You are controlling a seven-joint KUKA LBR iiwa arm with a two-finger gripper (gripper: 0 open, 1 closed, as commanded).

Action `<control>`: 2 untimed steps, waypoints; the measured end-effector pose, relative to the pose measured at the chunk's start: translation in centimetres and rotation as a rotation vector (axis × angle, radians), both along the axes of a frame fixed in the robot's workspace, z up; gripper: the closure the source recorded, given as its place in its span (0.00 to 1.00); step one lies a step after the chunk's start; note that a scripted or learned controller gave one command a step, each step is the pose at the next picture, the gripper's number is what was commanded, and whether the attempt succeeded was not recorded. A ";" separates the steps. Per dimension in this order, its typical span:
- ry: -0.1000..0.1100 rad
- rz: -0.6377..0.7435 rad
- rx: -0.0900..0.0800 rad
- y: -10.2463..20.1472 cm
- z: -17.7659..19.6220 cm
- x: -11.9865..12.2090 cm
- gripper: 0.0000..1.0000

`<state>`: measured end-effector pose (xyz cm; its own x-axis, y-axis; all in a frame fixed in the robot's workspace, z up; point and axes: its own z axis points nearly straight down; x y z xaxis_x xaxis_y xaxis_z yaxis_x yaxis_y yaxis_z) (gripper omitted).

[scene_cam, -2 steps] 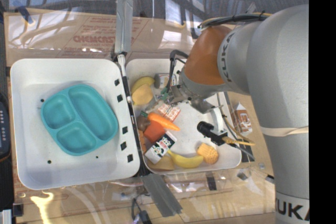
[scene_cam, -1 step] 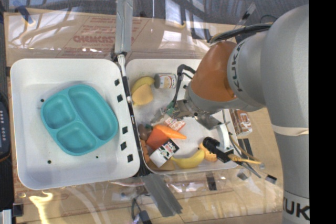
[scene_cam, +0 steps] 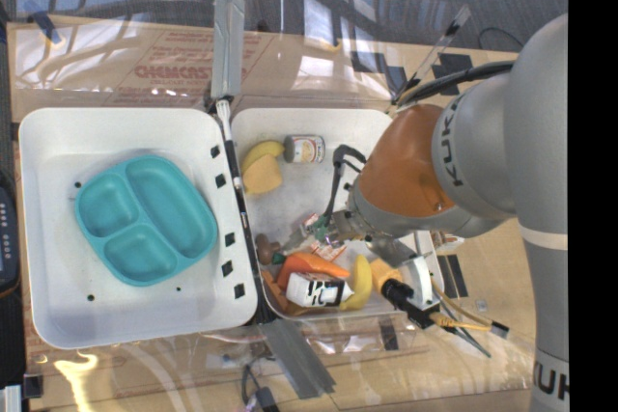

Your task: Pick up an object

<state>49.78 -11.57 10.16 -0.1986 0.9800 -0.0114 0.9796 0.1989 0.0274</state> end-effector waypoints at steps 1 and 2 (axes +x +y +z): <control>-0.004 -0.147 -0.005 1.0 0.0 0.2 0.00; -0.009 -0.194 -0.004 1.3 0.1 -1.1 0.00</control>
